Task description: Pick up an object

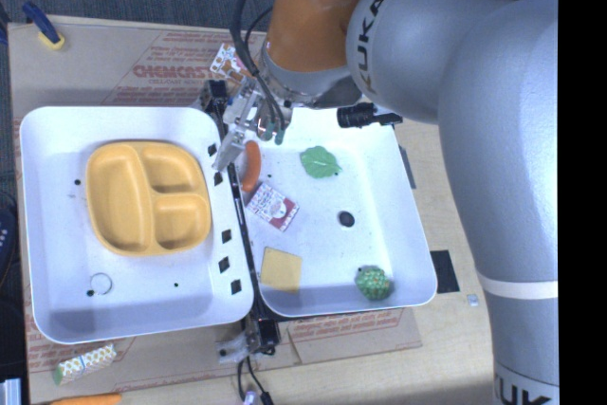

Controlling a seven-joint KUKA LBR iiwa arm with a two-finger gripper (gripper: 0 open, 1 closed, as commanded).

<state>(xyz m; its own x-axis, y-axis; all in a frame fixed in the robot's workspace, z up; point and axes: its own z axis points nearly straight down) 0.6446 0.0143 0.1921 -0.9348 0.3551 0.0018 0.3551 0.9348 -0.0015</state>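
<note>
Along the right bin's (pixel 408 232) far-left rim, the tool (pixel 248 130) hangs over an orange sausage (pixel 251 165); finger spacing unclear, bin centre open.

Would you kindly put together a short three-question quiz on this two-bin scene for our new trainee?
1. True or false: the yellow divided tray lies in the left bin.
2. Which item lies closest to the gripper?
A. the green ball
B. the orange sausage
C. the yellow square
3. Fill in: the green leaf lies in the ____ bin.

Key:
1. True.
2. B; the sausage lies at the right bin's left edge, just beside the fingertips.
3. Right.
</note>
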